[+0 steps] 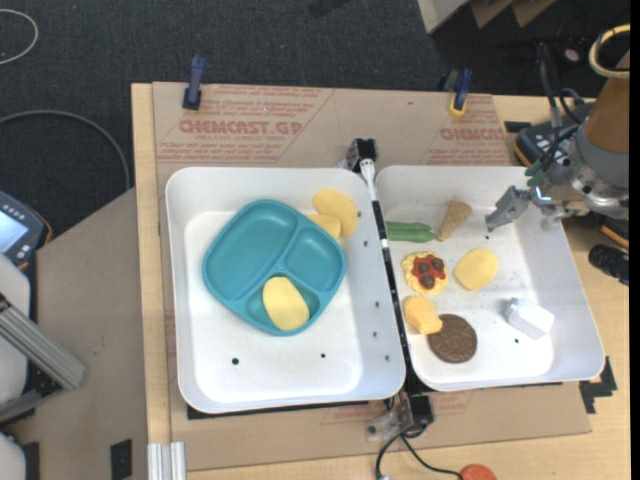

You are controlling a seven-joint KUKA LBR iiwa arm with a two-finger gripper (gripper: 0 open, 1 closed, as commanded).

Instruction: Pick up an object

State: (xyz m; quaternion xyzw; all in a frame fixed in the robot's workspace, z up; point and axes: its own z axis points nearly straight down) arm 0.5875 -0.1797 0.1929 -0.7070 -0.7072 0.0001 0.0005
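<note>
The grey arm with its orange band (612, 118) enters from the right edge of the camera view and ends in a grey metal wrist (598, 180) at the upper right. From the wrist, the two-finger gripper (528, 206) points leftward and slightly down. One dark finger (505, 209) angles out to the left, the other sits closer to the wrist, and nothing lies between them.

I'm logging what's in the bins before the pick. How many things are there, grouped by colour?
Yellow: 4
Teal plate: 1
Green: 1
Tan cone: 1
Pizza, yellow and red: 1
Brown disc: 1
White block: 1
Total: 10
</note>
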